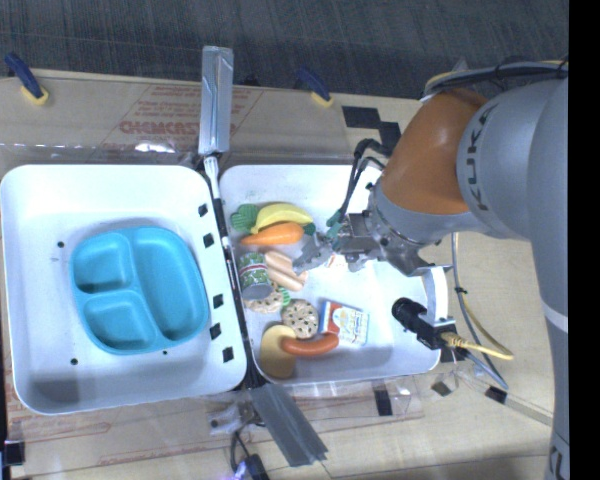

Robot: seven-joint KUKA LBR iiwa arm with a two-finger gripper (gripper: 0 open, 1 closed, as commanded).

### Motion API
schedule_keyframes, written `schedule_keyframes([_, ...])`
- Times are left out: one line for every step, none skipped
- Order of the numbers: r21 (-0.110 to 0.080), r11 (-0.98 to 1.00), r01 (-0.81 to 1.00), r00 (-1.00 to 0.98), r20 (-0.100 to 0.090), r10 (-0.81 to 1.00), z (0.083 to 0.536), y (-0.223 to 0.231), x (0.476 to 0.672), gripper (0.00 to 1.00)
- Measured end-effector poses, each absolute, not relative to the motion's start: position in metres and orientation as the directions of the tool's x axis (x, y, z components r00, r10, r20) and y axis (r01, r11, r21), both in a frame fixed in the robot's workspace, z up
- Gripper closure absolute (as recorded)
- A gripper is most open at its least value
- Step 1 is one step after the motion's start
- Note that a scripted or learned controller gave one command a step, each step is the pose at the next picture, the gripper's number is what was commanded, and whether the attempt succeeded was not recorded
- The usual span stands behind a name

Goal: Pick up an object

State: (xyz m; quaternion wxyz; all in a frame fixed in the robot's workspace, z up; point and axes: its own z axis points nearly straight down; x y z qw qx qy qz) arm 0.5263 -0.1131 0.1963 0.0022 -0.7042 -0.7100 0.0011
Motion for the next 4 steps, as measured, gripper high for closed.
schedule_keyframes([-0.002,0.088,0.996,-0.088,0.0,0.996,0.091,-0.149,0.64,0.0])
schedule_keyframes([-0.004,0.055,0.998,-0.055,0.001,0.998,0.091,-0.126,0.584,0.0])
schedule_keyframes([-0.001,0.215,0.977,-0.215,0.0,0.977,0.109,-0.119,0.607,0.0])
schedule_keyframes([-0.004,0.284,0.959,-0.284,0.002,0.959,0.091,-0.117,0.551,0.0])
